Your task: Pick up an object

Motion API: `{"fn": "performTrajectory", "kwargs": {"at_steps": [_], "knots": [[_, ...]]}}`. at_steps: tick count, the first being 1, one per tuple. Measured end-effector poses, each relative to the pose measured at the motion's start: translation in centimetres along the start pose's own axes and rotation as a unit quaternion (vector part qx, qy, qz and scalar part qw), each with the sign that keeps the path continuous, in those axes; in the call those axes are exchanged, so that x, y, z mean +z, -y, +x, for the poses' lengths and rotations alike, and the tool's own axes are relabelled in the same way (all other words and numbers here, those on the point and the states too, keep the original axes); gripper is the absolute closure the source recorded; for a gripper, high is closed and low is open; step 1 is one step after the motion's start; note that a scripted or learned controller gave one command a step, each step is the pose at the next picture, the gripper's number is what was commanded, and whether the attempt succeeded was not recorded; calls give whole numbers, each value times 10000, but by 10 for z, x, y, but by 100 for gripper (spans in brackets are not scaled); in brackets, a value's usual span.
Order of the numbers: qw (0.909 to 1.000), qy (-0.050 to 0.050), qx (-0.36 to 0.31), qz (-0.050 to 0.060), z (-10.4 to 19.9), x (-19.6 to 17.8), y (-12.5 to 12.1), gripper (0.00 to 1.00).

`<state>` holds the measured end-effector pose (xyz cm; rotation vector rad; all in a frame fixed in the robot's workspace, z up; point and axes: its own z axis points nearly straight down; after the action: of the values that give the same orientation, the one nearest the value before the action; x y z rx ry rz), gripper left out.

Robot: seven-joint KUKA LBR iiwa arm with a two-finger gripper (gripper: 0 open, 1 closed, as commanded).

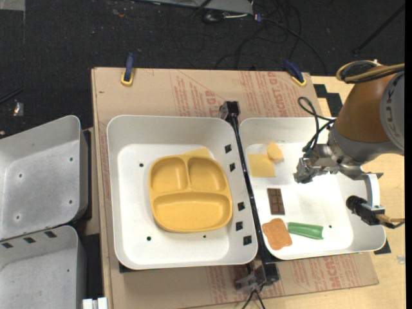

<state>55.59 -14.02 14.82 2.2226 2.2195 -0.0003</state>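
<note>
The right bin holds several small toy foods: a pale yellow wedge, a small yellow piece, a brown chocolate bar, an orange waffle-like piece and a green strip. My gripper hangs over the upper middle of that bin, to the right of the yellow wedge and apart from it. No object shows at its tip. The arm's orange band sits above it at the right.
The left bin holds a yellow divided tray. A black divider runs between the bins. Cardboard lies under both. White panels sit at far left. A black fitting pokes over the right bin's edge.
</note>
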Motion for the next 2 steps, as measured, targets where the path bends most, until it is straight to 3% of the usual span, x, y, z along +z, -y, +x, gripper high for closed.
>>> {"fn": "performTrajectory", "kwargs": {"at_steps": [2], "knots": [[10000,5,-23,-30,8,-111,-9,100]]}}
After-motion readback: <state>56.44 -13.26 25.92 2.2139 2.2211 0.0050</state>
